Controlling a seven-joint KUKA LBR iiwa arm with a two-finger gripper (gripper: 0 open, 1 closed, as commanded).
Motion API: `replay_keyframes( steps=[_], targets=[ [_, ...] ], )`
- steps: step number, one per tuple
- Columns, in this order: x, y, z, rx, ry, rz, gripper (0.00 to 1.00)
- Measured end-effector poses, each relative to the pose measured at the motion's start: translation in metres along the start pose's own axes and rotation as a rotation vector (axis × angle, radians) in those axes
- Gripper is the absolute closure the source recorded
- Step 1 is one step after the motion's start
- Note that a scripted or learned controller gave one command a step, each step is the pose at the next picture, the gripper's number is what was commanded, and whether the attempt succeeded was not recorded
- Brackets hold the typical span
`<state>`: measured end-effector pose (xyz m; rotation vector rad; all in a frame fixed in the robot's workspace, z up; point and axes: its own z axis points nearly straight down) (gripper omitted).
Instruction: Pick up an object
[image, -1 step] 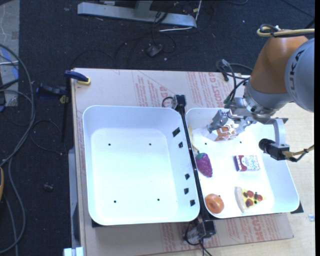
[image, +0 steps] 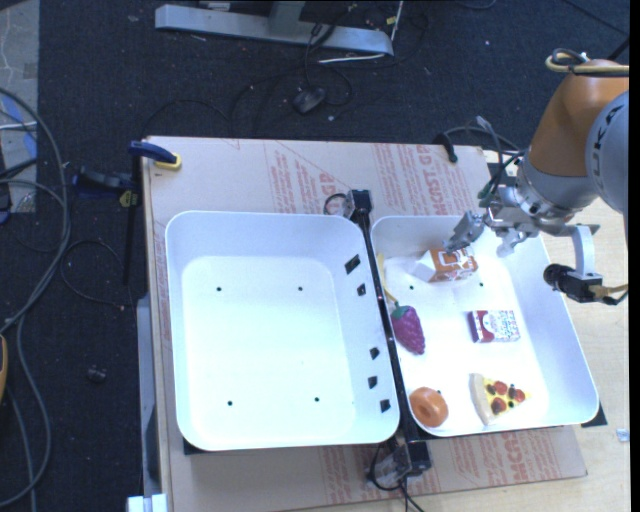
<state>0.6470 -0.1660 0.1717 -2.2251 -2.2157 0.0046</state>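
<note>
Right bin (image: 560, 330) — carton (image: 452, 265) beneath claw (image: 468, 232)

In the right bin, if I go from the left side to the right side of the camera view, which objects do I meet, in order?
Purple eggplant toy → orange fruit → orange and white carton → red and white packet. The pizza slice overlaps the packet's span, so I leave it unplaced.
</note>
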Motion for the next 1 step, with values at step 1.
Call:
replay_keyframes(
  steps=[1],
  targets=[
    [-0.0489, 0.0053, 0.0637, -0.012, -0.002, -0.006, 0.0]
  ],
)
